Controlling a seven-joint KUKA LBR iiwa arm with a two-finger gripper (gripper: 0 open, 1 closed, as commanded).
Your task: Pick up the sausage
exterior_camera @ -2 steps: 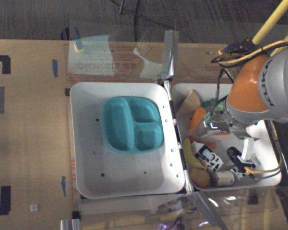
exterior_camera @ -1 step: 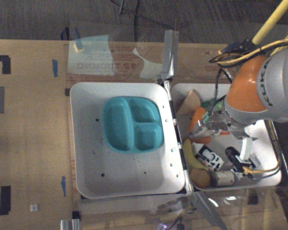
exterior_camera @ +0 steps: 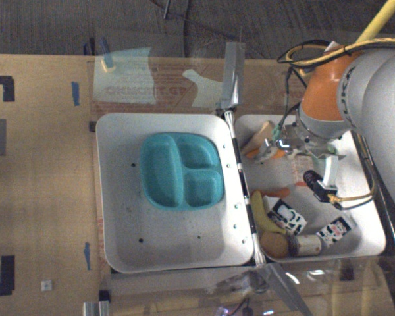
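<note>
In the right bin, a long tan and orange-brown piece, which looks like the sausage, lies slanted in the far left corner. My gripper is low over that corner, right beside this piece and partly covering its right end. I cannot make out whether anything is held. A small orange-red bit lies further toward the front, in the bin's middle.
At the right bin's front lie a banana, a round brown item, a small can and two black-and-white packets. A teal divided plate sits in the left bin. A black cable plug hangs from the wrist.
</note>
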